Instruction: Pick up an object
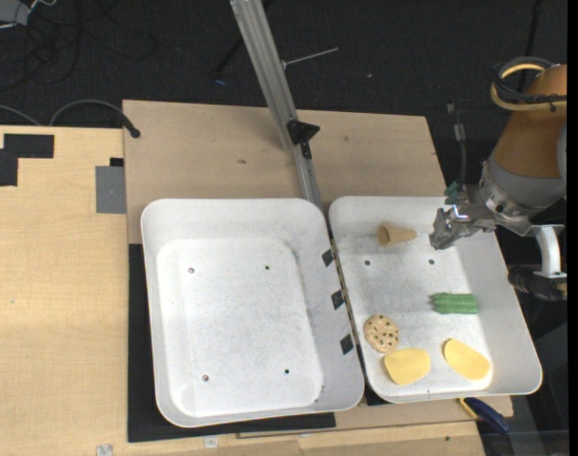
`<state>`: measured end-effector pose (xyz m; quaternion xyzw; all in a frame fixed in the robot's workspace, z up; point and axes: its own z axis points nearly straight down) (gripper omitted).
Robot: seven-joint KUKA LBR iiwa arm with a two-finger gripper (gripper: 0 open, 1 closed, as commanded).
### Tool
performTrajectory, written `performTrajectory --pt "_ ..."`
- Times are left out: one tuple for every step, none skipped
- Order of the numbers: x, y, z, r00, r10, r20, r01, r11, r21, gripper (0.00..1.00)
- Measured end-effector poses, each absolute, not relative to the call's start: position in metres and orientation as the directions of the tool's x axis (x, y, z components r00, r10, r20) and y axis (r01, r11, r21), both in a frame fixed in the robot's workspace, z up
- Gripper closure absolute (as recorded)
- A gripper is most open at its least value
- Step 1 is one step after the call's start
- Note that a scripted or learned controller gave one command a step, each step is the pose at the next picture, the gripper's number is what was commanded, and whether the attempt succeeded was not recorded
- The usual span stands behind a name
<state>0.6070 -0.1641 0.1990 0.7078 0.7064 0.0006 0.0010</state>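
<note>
The right bin [517, 350] holds a tan cone-shaped piece [396, 235] near its back, a green oblong object [455, 303] at mid right, a round speckled cookie [381, 332], and two yellow chip-like pieces [406, 366] [467, 359] along the front. My gripper [445, 231] hangs over the back right part of that bin, just right of the tan cone and apart from it. Nothing shows between its fingers.
The left bin [165, 255] lies beside the right one, with black clips [335, 275] along the shared edge. A slanted metal rail [273, 84] rises behind the bins. A tan bench surface [51, 255] lies at left.
</note>
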Motion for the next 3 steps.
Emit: performTrajectory --pt "0.608 -0.165 0.24 0.0 1.0 -0.001 1.0 0.0 0.003 1.0" --pt "0.604 -0.113 0.249 -0.004 1.0 0.002 1.0 0.004 -0.002 1.0" --pt "0.607 -0.061 0.253 -0.005 1.0 0.003 1.0 0.005 -0.003 1.0"
